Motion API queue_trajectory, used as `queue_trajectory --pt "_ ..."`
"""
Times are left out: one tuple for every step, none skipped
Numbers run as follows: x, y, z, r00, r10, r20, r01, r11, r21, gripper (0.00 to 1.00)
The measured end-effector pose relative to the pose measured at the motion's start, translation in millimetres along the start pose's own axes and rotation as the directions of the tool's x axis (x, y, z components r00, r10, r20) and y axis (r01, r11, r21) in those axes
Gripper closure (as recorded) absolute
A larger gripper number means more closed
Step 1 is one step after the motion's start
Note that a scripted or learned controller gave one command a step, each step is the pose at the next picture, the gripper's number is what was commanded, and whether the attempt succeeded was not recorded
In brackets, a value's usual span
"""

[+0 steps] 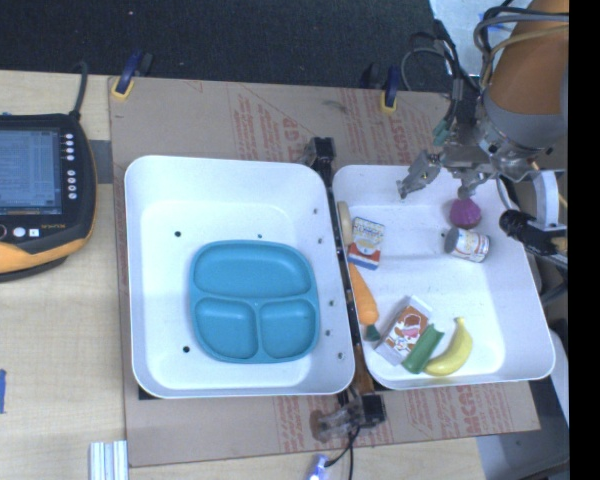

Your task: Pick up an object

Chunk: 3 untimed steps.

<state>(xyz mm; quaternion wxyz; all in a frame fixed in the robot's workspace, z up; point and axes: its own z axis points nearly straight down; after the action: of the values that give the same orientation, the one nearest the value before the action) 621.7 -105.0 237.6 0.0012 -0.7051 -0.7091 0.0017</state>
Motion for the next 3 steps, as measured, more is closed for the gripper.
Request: queue_trajectory --pt "-72.6 26.5 20.3 1.000 0.004 0.000 -0.004 1.000 -0.001 0.00" --pt "-107.4 33.5 67.4 1.000 0.002 0.001 -0.002 1.000 0.002 0.00" --pt "-98.7 33.8 102.4 1.000 0.000 0.001 0.000 1.000 0.002 0.00"
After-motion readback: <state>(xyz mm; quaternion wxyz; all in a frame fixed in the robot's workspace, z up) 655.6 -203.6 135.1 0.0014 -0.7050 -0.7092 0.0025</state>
